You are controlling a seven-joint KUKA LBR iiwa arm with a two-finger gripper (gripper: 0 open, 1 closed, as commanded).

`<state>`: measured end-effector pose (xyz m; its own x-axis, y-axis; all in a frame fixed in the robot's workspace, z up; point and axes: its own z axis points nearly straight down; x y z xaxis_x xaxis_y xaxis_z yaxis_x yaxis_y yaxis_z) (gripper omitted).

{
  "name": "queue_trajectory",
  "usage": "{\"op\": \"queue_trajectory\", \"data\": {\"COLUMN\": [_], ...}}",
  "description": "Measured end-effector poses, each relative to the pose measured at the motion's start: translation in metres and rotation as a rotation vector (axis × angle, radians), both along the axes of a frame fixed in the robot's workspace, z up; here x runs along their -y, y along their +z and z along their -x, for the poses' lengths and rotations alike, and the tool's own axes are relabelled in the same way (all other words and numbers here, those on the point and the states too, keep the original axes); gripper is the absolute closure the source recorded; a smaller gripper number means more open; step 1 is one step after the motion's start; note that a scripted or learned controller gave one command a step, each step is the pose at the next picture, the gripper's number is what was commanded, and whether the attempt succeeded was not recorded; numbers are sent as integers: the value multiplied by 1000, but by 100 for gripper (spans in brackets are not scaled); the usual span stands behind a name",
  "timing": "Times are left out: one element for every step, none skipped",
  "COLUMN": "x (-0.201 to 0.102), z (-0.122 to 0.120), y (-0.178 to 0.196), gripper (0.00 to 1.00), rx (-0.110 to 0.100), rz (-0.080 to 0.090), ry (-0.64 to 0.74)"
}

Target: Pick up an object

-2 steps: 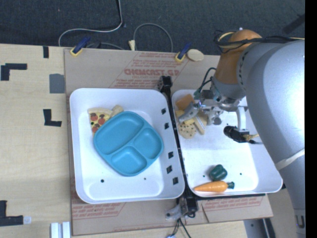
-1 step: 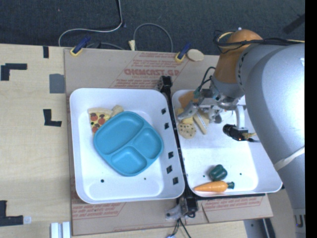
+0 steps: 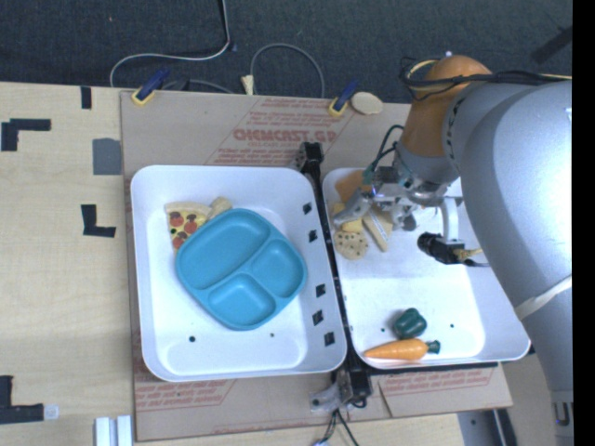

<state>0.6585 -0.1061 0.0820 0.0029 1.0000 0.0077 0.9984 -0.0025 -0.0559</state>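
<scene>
1. Dark carpet lies behind a pale wooden bench topped with printed cardboard, on which two shallow white plastic bins sit side by side, the left bin (image 3: 149, 277) and the right bin (image 3: 465, 328).
2. Left bin contents: a glossy blue three-compartment plastic tray (image 3: 240, 268) and, touching its upper-left rim, a toy pizza slice (image 3: 186, 221).
3. Right bin contents: a smooth orange toy carrot (image 3: 400, 349) and a dark green rounded pepper-like toy (image 3: 408, 322) near the front edge; a pile of tan biscuit-like pieces (image 3: 358, 230) at the back.
4. Tool state: the metal two-finger gripper (image 3: 395, 203) hangs low beside the tan pile. Whether it is spread or closed cannot be told.
5. Progress: nothing is visibly lifted; the pick appears not yet completed.
</scene>
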Motion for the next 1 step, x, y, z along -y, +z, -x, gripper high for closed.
{"op": "queue_trajectory", "data": {"x": [-4], "z": [1], "y": [0], "gripper": [0], "rx": [2], "rz": [12], "ry": [-4]}}
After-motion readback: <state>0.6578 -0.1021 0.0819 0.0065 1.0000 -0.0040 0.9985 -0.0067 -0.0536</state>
